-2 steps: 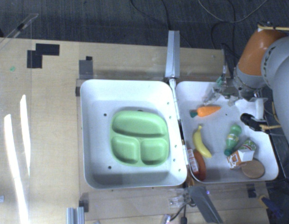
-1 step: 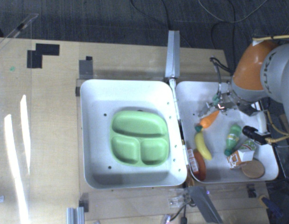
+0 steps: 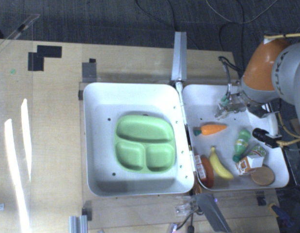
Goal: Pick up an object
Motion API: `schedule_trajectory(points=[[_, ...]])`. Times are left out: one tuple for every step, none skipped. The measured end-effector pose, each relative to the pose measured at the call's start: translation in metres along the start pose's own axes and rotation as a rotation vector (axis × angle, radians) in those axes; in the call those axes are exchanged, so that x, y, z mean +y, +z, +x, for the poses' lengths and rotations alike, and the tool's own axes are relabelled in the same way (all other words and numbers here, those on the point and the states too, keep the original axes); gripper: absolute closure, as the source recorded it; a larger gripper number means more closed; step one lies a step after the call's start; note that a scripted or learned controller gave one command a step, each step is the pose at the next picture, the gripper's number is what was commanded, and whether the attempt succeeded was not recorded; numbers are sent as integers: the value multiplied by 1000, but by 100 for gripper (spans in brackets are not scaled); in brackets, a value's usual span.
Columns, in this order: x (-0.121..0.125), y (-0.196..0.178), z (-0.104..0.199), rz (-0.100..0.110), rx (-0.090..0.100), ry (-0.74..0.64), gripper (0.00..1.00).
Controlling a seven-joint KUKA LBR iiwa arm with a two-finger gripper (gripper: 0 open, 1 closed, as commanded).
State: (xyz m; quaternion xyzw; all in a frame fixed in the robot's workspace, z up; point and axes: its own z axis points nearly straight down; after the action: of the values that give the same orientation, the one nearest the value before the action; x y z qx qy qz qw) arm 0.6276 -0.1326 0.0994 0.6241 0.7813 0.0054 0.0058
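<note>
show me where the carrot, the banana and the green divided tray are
carrot (image 3: 213,129): camera view, middle of its orange body.
banana (image 3: 219,165): camera view, middle of its yellow curve.
green divided tray (image 3: 144,127): camera view, floor of its long upper compartment.
</note>
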Motion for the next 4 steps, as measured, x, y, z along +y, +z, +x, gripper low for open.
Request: schedule_trajectory(points=[[0,0,0,0,0,0,0],[-62,-8,-21,12,0,72,0],[-41,9,41,4,-7,-81,0],[-76,9,-40,5,-5,-76,0]])
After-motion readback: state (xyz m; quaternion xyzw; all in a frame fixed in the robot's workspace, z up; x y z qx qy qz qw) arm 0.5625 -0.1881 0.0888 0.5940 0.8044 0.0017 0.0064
